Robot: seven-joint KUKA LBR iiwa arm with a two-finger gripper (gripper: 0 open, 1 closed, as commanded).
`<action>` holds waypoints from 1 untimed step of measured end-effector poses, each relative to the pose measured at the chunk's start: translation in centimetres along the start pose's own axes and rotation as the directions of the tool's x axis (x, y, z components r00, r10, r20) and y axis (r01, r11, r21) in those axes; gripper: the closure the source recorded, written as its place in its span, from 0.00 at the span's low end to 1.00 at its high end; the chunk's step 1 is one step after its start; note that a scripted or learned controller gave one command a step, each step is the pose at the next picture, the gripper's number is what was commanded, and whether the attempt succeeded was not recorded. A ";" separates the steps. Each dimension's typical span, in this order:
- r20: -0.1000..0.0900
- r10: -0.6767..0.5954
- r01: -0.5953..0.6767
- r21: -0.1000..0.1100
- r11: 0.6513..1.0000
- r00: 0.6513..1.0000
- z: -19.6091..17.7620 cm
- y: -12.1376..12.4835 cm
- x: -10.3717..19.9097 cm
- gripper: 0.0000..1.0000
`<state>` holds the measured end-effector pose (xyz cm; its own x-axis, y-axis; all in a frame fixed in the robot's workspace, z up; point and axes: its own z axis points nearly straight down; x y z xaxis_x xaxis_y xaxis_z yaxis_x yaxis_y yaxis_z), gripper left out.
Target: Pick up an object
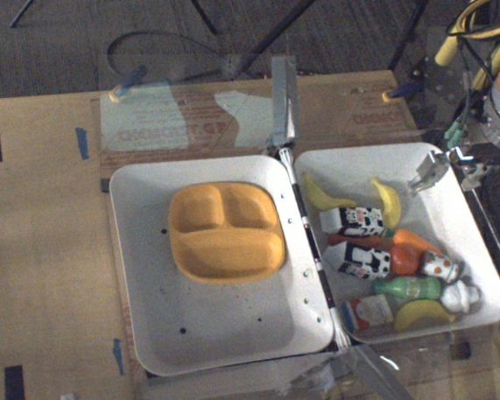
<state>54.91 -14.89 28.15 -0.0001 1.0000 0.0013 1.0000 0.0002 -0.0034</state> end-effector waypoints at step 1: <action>-0.001 0.041 -0.041 0.003 0.999 0.999 18.4 1.7 0.2 0.00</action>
<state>56.52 -14.69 9.76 0.0406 0.9992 0.0017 0.9992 -0.0406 -0.0062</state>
